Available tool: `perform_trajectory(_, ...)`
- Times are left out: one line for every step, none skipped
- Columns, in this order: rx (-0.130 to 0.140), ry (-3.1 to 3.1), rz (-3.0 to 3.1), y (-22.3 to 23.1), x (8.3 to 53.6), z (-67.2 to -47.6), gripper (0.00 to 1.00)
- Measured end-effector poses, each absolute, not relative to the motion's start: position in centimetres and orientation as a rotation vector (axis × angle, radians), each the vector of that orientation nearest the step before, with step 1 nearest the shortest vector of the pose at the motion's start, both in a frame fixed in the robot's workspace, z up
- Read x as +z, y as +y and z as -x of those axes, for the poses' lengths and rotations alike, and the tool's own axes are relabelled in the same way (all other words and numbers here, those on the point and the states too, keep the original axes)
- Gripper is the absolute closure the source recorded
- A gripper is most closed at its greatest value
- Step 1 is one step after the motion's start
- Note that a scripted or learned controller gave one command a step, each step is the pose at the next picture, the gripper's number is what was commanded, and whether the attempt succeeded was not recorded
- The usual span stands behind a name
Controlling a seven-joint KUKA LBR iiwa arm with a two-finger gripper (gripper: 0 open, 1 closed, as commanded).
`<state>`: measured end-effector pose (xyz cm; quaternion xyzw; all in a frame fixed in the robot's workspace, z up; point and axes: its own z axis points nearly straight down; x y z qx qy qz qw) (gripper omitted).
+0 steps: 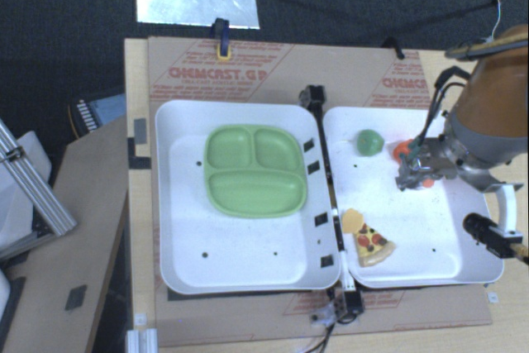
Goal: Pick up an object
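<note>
In the right bin (430, 260) a green round object (369, 142) lies near the back. A pizza slice toy (373, 245) and a small yellow piece (353, 220) lie at the front left of that bin. A red-orange object (403, 150) sits right next to my gripper (411, 174), partly hidden by it. My gripper hangs low over the middle of the right bin, to the right of the green object. I cannot make out whether anything sits between its fingers.
The left bin (186, 260) holds a green divided plate (253, 170). A black divider with clips (324, 194) runs between the bins. The arm's body (496, 112) covers the right bin's far right side. A black part (489, 234) juts over the right bin's front right corner.
</note>
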<state>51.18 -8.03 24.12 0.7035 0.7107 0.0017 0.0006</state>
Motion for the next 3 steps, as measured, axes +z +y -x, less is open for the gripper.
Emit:
perform_trajectory(0.004,2.233,-2.211,-2.6,22.9,-50.8,1.00)
perform_trajectory(0.004,2.233,-2.211,2.4,22.4,-51.8,1.00)
perform_trajectory(0.004,2.232,-2.212,7.4,23.4,-51.4,1.00)
